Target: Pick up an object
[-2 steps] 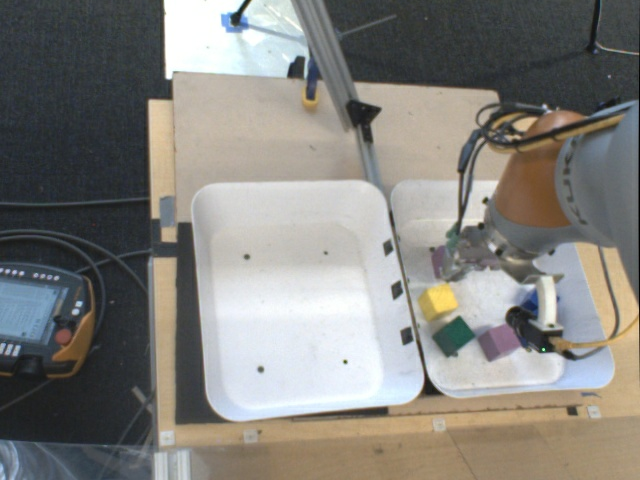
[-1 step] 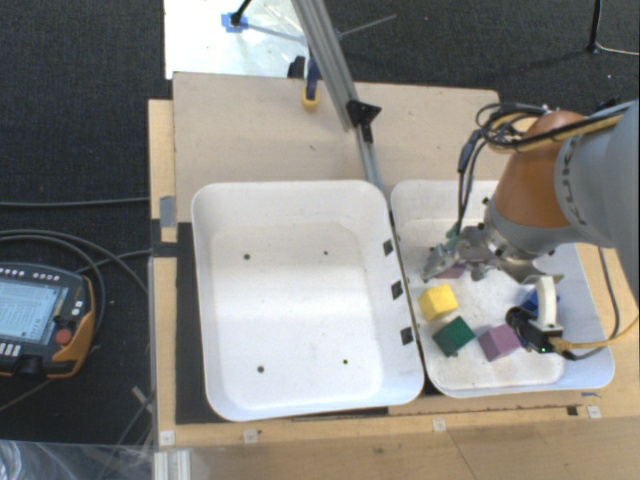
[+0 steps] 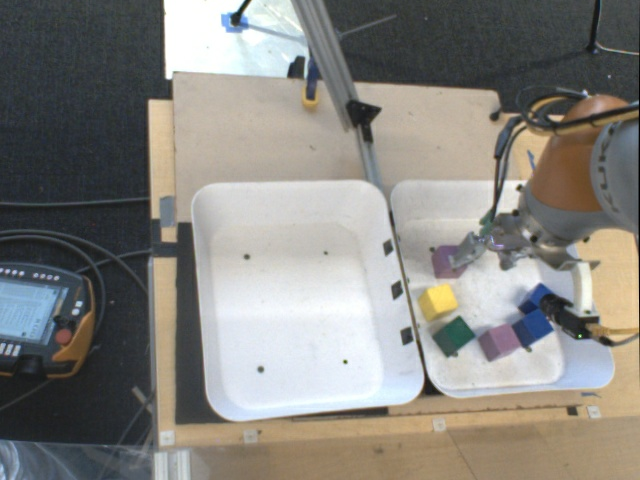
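My gripper (image 3: 468, 253) hangs low in the right bin (image 3: 470, 200), reaching in from the right. It sits right against a purple block (image 3: 441, 262) near the bin's left wall; contact is unclear. Further forward lie a yellow block (image 3: 437, 301), a green block (image 3: 454, 336) and a second purple block (image 3: 498, 342). Two blue blocks (image 3: 536, 313) lie close together at the right, partly under the arm's cabling.
The left bin (image 3: 290, 298) adjoins the right bin along a shared wall with black clips. A slanted metal pole (image 3: 335, 58) crosses the bench behind the bins. A teach pendant (image 3: 40, 318) rests on the floor at the left.
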